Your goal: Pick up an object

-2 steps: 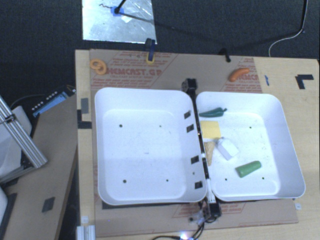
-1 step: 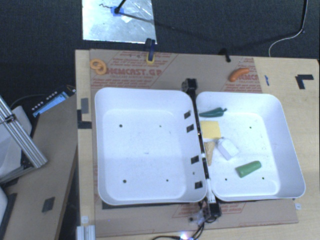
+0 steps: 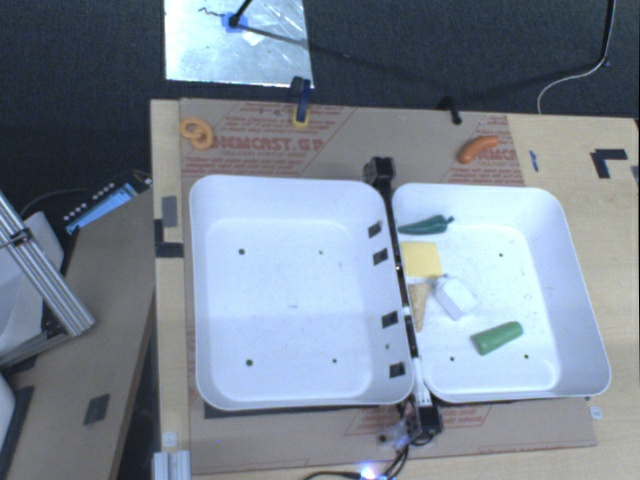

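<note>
The camera view looks down on the table (image 3: 560,133) with two white bins side by side. Taking the black hinge strip (image 3: 398,288) between the bins as the landmark, every loose object inside a bin lies to its right, in the right bin (image 3: 575,298); the left bin (image 3: 215,298) lies to the strip's left.

Just right of the strip's upper end lies a dark green pepper (image 3: 425,225), its long axis running nearly across the bin. Below it, close to the strip, sits a yellow block (image 3: 421,260). Further down is a small white block (image 3: 455,299), touching or overlapping a pale tan wedge (image 3: 419,303) that lies right against the strip. Farther right of the strip and lower lies a green cylinder (image 3: 497,337), its long axis tilted, right end higher.

Outside the bins, an orange sausage-shaped toy (image 3: 478,148) rests on the table above and right of the strip's top, and an orange ring (image 3: 196,133) lies well to the upper left of it.

I cannot tell the gripper's state, whether apart or together. Since the arm reaches in from the right, the green cylinder would probably be the easiest pick: it stands apart from the others, while the white block and wedge crowd together.
</note>
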Motion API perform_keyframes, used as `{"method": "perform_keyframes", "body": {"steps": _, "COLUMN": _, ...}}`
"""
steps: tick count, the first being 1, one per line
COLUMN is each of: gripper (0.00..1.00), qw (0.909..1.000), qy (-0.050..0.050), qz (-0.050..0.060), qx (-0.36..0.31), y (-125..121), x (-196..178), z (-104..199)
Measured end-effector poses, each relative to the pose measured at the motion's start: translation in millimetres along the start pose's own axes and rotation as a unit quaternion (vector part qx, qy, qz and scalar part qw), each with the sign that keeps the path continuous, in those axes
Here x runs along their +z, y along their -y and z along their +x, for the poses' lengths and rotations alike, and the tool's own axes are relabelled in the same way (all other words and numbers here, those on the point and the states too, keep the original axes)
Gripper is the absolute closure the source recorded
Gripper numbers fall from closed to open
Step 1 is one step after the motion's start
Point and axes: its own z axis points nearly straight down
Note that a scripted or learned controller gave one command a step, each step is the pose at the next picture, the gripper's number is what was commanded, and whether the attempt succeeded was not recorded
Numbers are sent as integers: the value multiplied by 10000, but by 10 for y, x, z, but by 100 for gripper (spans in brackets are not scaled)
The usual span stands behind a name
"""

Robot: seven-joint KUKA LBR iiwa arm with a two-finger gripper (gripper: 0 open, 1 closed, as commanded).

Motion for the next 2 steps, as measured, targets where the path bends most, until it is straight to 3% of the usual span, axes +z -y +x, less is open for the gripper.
{"method": "perform_keyframes", "body": {"steps": 1, "gripper": 100, "qw": 10000, "qy": 20, "qz": -2, "qx": 69, "y": -31, "x": 2, "z": -873}}
{"method": "perform_keyframes", "body": {"steps": 2, "gripper": 100, "qw": 10000, "qy": 2, "qz": -1, "qx": 4, "y": 3, "x": 0, "z": -424}}
